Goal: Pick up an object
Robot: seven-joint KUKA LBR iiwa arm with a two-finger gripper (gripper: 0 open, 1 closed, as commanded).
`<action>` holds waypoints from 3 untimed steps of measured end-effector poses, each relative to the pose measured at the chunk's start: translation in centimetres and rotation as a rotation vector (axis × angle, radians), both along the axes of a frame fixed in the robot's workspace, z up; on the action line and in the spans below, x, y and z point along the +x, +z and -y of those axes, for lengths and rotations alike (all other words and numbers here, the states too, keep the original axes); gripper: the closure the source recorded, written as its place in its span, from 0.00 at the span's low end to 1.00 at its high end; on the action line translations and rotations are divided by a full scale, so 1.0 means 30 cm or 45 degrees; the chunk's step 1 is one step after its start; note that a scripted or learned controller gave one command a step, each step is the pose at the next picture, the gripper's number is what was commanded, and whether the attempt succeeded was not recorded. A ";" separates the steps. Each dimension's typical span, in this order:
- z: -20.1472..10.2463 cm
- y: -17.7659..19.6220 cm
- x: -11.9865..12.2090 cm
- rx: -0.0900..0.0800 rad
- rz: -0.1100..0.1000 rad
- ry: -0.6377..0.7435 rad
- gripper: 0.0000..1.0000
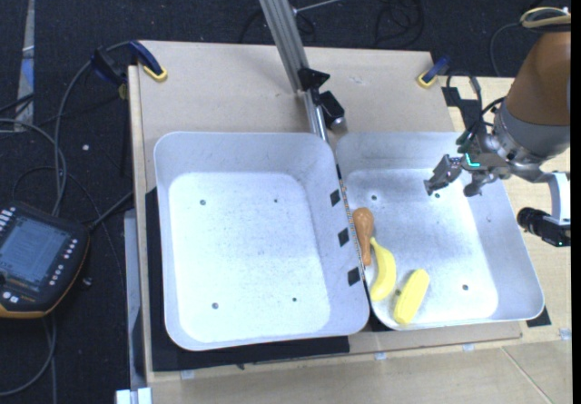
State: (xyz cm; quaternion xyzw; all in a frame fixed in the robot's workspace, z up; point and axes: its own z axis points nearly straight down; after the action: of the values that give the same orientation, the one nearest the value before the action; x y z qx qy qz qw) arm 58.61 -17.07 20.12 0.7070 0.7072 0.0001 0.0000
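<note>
Camera view: gripper [453, 182] at 2 o'clock in the right bin [513, 239], fingers spread apart, nothing between them. Toward 7 o'clock of it, near the bin's front-left corner: orange carrot-shaped piece [363, 228], touching a banana [384, 272]; yellow block [411, 294] just beside.

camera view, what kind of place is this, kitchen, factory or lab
Most likely a robotics lab bench set up for grasping trials. A plywood board clamped at its corners bears two white bins, a handheld control pendant lies on the carpet among loose cables, and the arm's end effector hangs over toy food.
</note>
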 end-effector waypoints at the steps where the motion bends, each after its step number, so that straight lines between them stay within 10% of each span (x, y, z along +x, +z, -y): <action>1: 0.000 0.000 0.000 0.000 0.000 0.000 0.00; 3: -0.005 -0.360 -0.016 0.001 -0.005 0.000 0.00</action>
State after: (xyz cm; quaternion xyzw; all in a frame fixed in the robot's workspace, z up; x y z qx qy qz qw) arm 58.13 -16.91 9.31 0.7071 0.7072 -0.0011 -0.0016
